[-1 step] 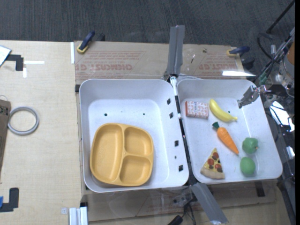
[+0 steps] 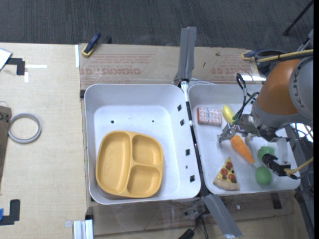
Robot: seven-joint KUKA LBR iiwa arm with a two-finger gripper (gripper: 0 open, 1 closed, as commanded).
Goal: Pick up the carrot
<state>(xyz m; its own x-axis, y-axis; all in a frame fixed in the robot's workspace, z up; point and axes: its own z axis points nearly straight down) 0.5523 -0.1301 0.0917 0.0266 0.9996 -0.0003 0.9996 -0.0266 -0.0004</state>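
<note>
Starting with the counter (image 2: 45, 73), you can see it carries two shallow white bins side by side, which keeps the clutter corralled for the arm (image 2: 284, 96) reaching in from three o'clock. Your left bin (image 2: 99, 101) holds a yellow divided plate (image 2: 130, 163) toward its six o'clock side, well apart from the work. Your right bin (image 2: 212, 91) holds everything that matters: a small snack box (image 2: 209, 116) at its eleven o'clock, a pizza slice (image 2: 227, 174) at six o'clock, a green ball (image 2: 262, 176) at four o'clock, and a yellow item (image 2: 228, 113) near twelve. The carrot (image 2: 242, 149) lies flat on the bin floor near the middle, slanting from ten o'clock down to four o'clock. The fingers (image 2: 229, 133) sit low at the carrot's ten o'clock end, apparently touching or just beside its upper tip. You cannot tell from this slanted view how far apart they stand, nor whether the carrot sits between them; it looks to rest on the floor rather than hang in a grasp. Judging by that, the pickup seems not yet made.
</note>
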